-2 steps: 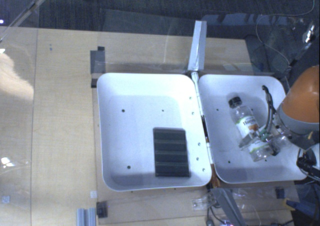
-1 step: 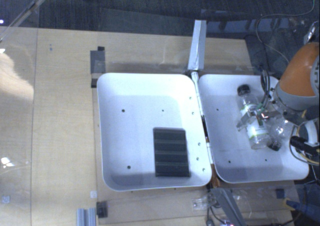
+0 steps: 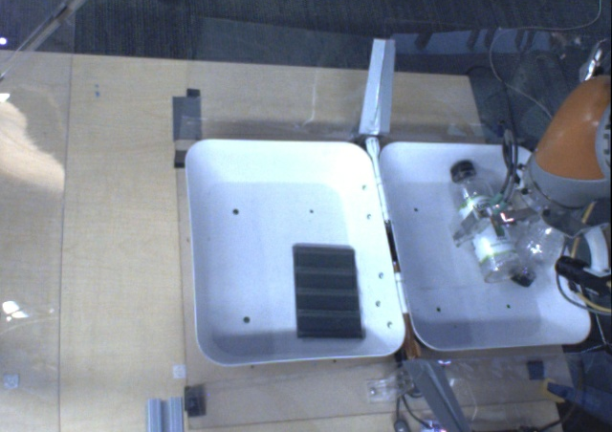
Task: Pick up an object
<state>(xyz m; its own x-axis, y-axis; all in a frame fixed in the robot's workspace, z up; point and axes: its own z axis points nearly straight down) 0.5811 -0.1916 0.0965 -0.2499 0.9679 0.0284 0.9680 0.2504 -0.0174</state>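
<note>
A black ribbed rectangular block (image 3: 328,291) lies flat in the left bin (image 3: 239,182), near its front right. In the right bin (image 3: 430,306) lies a cluster of clear plastic bottle-like items (image 3: 492,244), one with a black cap (image 3: 463,170) at the back and another dark cap (image 3: 522,277) at the front. The arm, with its orange band (image 3: 579,129), reaches in from the right and hangs over this cluster. My gripper (image 3: 505,210) sits low among the clear items, and glare and clutter blur its tip.
A metal divider bar (image 3: 378,86) stands behind the seam between the bins. Cables (image 3: 583,277) run along the right bin's right rim. The wooden bench (image 3: 96,229) stretches to the left.
</note>
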